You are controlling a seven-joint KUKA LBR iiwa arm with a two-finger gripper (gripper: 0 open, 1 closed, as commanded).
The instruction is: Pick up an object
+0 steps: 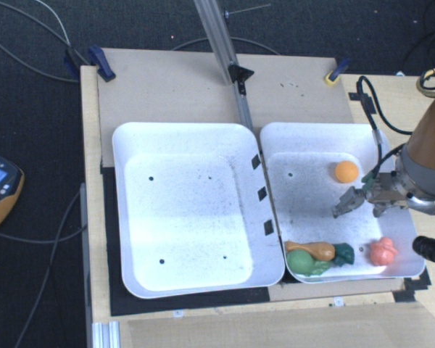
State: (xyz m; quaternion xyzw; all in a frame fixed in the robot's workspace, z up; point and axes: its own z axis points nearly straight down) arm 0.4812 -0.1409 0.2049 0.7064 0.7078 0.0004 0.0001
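The right bin holds an orange ball toward its back right. Along its front edge lie a tan drumstick-shaped toy, a green toy and a dark teal piece. A pink lumpy toy sits at the front right corner. My gripper hangs over the right part of this bin, below the orange ball and above the pink toy. Its fingers are spread, one finger pointing left, with nothing between them.
The left bin lies beside the right one, joined by black clips. A slanted metal rail runs down from the top to the bins' shared edge. Cables trail by the arm at the right.
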